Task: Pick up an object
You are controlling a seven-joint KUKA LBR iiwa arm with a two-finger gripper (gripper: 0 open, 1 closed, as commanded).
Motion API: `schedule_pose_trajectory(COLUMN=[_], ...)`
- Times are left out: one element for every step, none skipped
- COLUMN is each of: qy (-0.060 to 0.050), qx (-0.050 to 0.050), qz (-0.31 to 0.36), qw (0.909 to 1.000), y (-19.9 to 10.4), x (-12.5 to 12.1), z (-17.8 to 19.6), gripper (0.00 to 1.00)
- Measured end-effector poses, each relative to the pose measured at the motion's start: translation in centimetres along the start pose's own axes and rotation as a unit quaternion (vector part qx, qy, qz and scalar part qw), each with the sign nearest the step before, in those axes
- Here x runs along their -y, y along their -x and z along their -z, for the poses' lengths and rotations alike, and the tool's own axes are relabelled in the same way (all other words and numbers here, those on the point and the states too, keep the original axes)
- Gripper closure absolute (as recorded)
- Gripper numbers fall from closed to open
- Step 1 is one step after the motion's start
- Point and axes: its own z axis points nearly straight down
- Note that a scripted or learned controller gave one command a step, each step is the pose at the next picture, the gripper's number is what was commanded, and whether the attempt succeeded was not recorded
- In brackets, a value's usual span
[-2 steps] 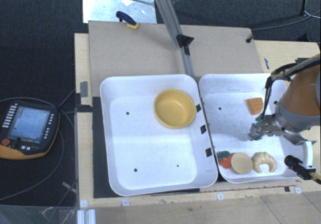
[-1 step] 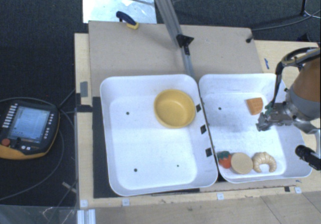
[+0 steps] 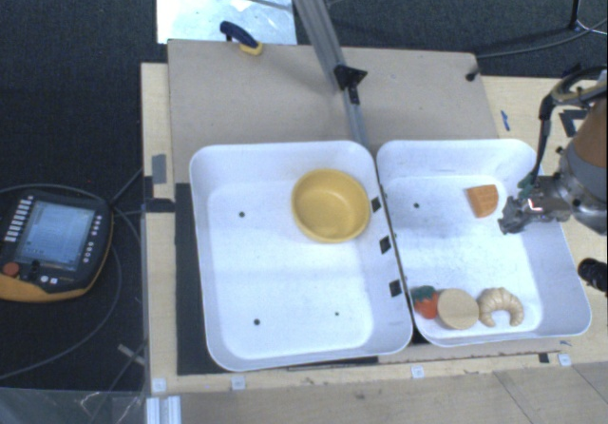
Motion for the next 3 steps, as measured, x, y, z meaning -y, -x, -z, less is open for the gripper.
schedule_pose_trajectory(qy=[-0.001,-0.001,-0.002], qx=[0.000,-0.001,-0.001], qz=[0.000,0.003,0.002], qw=[1.0000,1.0000,1.0000], y=[0.0,-5.7,-10.0], x=[-0.1,-1.4,-1.7], z=[1.4,2.2,1.9], gripper=[1.00,1.00,1.00])
